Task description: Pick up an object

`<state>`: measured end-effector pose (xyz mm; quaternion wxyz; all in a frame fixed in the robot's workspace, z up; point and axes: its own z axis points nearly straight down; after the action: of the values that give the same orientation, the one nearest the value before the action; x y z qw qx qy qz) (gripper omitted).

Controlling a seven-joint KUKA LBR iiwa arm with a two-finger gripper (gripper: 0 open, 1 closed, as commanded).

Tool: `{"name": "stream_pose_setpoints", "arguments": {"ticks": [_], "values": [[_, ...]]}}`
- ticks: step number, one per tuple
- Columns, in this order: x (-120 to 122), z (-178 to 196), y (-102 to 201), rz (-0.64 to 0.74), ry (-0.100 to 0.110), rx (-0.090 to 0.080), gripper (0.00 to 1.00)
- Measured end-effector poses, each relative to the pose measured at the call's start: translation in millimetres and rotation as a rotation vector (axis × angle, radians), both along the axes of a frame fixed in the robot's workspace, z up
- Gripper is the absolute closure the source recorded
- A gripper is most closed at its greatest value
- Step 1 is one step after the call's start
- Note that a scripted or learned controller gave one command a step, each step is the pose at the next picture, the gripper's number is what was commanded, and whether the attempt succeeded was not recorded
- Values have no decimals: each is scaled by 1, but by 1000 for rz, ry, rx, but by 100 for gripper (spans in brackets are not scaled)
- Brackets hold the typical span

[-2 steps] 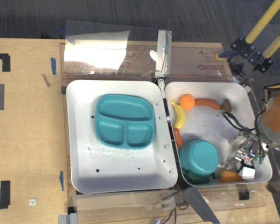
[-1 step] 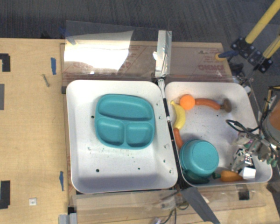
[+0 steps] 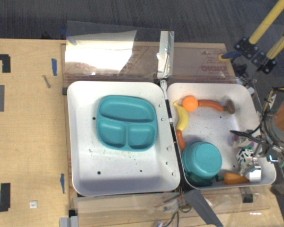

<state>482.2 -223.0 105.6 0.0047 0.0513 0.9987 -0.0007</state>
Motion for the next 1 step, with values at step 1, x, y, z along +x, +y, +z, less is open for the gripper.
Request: {"name": "stream_pose_setpoints", "arguments": {"ticks": [1], "values": [[6, -13, 1, 151, -15, -6, 0]]}}
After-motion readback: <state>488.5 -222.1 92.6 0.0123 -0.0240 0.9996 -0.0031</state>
